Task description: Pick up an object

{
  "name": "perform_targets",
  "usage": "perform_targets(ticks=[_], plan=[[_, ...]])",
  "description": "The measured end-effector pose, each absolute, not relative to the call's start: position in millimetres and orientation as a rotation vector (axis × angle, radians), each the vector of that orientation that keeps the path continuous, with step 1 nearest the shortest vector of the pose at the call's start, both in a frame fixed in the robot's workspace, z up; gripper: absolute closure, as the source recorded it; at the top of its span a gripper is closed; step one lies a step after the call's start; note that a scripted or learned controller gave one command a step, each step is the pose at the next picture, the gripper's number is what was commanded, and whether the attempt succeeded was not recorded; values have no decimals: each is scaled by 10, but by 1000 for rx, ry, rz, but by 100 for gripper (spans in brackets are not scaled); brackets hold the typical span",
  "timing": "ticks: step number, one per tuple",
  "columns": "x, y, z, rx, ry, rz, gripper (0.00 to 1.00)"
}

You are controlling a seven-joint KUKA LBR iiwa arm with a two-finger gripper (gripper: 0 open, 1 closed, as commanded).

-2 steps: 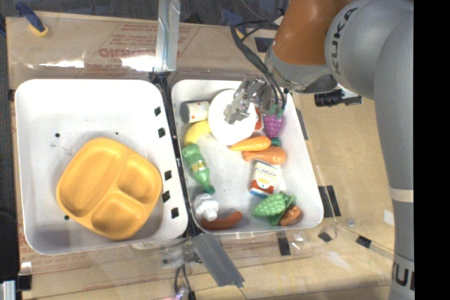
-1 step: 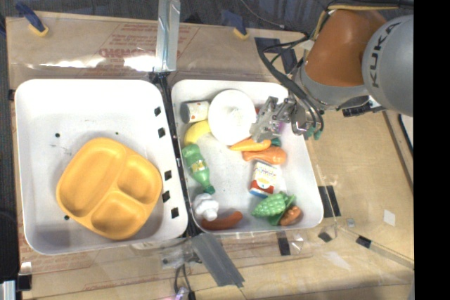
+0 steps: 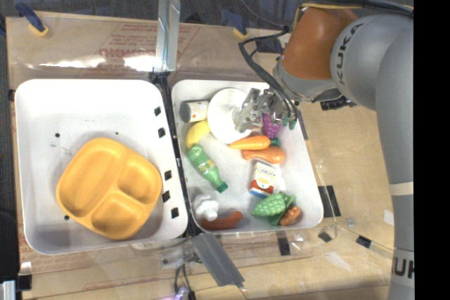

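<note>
Toys crowd the right bin [image 3: 315, 187], and standing at the near edge of the bench that is where my eye starts. Closest to me lie a brown sausage [image 3: 223, 221] and a green bunch [image 3: 271, 206] at the bin's near wall, then a small juice carton [image 3: 263, 178] and a green bottle [image 3: 205, 166] slanting toward the divider. Beyond those sits the carrot [image 3: 248, 142], its long axis running across the bin, thick end to the right, tip pointing left toward a banana [image 3: 196, 133]. Just past the carrot and a little to its right hangs the gripper [image 3: 261, 109], low over the far half of the bin, beside a purple grape cluster [image 3: 271, 126] and in front of a white plate [image 3: 223, 113]. Whether its fingers stand apart or together I cannot tell from here, and I see nothing clearly caught between them. My guess is that the carrot or the grapes is the target: both lie on the near side of the gripper, almost under it. The left bin [image 3: 28, 151] holds a yellow tray [image 3: 109, 186], well apart from the arm.
</note>
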State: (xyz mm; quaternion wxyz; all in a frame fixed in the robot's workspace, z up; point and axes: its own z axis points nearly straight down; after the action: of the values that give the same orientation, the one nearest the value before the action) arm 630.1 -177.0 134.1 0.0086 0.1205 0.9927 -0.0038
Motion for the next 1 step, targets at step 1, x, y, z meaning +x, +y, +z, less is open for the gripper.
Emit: perform_targets(ticks=[1], plan=[[6261, -1758, 1323, 378, 3123, -6, 0]])
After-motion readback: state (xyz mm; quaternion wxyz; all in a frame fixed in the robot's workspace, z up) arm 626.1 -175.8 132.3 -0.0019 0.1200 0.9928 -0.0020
